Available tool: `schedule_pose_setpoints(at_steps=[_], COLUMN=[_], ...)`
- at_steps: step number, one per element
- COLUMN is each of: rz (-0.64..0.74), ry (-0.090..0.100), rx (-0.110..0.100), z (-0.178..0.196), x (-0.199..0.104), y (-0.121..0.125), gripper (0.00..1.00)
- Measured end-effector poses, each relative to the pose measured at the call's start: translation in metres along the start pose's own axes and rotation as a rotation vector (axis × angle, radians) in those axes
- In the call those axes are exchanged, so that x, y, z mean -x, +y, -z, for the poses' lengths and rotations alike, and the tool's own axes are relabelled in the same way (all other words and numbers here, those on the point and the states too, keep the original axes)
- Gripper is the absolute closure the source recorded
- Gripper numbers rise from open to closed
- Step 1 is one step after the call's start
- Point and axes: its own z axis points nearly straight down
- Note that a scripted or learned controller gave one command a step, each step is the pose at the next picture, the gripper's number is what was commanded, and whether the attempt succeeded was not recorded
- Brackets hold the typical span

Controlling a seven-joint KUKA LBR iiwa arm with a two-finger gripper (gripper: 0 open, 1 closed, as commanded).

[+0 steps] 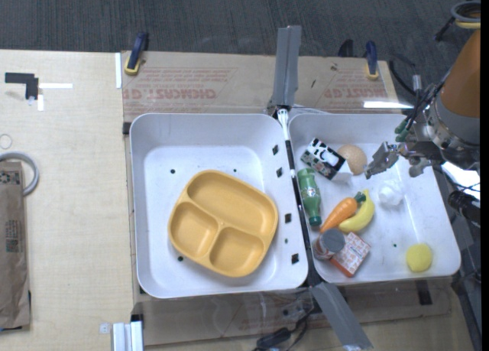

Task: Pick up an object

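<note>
So, the left white plastic bin [145, 212] holds one yellow plastic tray w/ three compartments [222, 223]. The right white bin [447, 212] holds a green bottle [309, 196], an orange carrot [338, 213] touching a yellow banana [358, 216], a black-and-white box [323, 159], a beige egg-like ball [352, 158], a small can [330, 244] beside a red packet [351, 254], a white crumpled piece [390, 194] and a yellow round lemon-like object [419, 258]. The gripper [397, 158] is over this bin's upper right; fingers apart, holding nothing.
</note>
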Motion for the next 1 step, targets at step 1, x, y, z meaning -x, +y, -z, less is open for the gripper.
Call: schedule_pose_setpoints(at_steps=[1], rz=[-0.233], ry=[0.002], rx=[0.001], z=[-0.1593], x=[0.0290], y=[0.0099], gripper=[0.00])
